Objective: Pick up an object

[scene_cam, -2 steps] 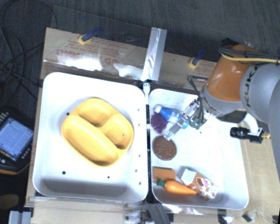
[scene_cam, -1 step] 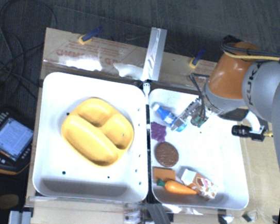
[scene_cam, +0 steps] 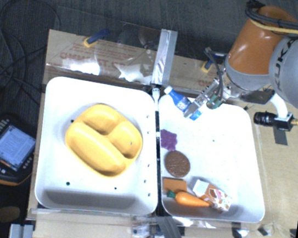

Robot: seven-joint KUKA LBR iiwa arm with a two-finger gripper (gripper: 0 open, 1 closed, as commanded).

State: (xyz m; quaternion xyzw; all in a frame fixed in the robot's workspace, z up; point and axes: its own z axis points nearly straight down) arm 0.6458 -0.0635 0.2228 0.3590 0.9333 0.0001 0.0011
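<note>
Two shallow white bins lie side by side before us on the bench, the left bin point(scene_cam: 45, 183) and the right bin point(scene_cam: 251, 175), meeting along a dark seam down the middle. Next in bulk we see the arm point(scene_cam: 284, 50), grey with its orange band, reaching in from the right above the far edge of the right bin. In the left bin we find a big yellow lumpy object point(scene_cam: 104, 138), rounded in several lobes, resting near the centre of the floor.

The gripper point(scene_cam: 206, 101) hangs over the far left corner of the right bin. Its fingers point down and to the left, and we see a small blue and white object point(scene_cam: 184, 105) at their tips, seemingly pinched between them, though the view is too small for us to be fully sure of the contact. That object sits just by the bin's far rim, near the seam.

Lower in the right bin we see a round brown disc point(scene_cam: 177, 163), and just beyond it a small purple piece point(scene_cam: 167, 140) close to the seam. Along the near wall lie an orange carrot point(scene_cam: 191, 200) and, touching it, a small crumpled packet point(scene_cam: 213, 196) in white and brown.
</note>
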